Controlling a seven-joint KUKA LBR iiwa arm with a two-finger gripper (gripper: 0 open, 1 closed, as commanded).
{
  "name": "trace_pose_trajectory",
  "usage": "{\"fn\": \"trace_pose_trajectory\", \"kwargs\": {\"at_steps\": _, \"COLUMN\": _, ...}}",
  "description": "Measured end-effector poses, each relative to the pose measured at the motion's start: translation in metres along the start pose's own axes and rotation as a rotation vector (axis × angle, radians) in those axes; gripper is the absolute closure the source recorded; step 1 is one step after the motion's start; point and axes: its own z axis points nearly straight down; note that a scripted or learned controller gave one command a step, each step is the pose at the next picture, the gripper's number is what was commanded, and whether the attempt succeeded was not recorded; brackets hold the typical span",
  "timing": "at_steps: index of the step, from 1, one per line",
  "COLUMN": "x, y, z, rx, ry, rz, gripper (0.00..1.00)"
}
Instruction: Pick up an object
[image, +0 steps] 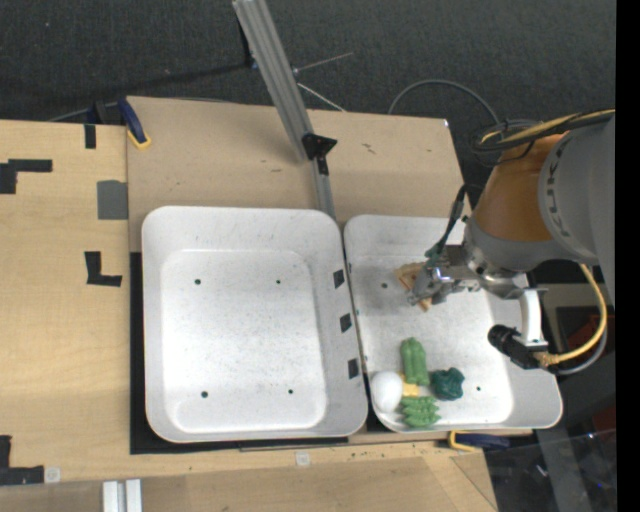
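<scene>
Your tool (428, 287) sits low over a small tan object (413, 276) in the right bin (495, 400); I cannot tell its grip, and nothing looks lifted yet.

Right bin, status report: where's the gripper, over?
Gripper low over right bin, beside tan object. Green toys and white ball clustered at front edge, untouched.

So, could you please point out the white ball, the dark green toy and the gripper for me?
white ball (385, 388): camera view, middle of the ball's top.
dark green toy (447, 383): camera view, centre of its lumpy body.
gripper (428, 285): camera view, between its fingertips, above the right bin's floor.
</scene>
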Motion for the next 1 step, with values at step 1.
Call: {"fn": "trace_pose_trajectory", "kwargs": {"at_steps": 1, "x": -0.004, "y": -0.0008, "z": -0.0431, "rx": 0.001, "ry": 0.0, "rz": 0.001, "gripper": 1.0}}
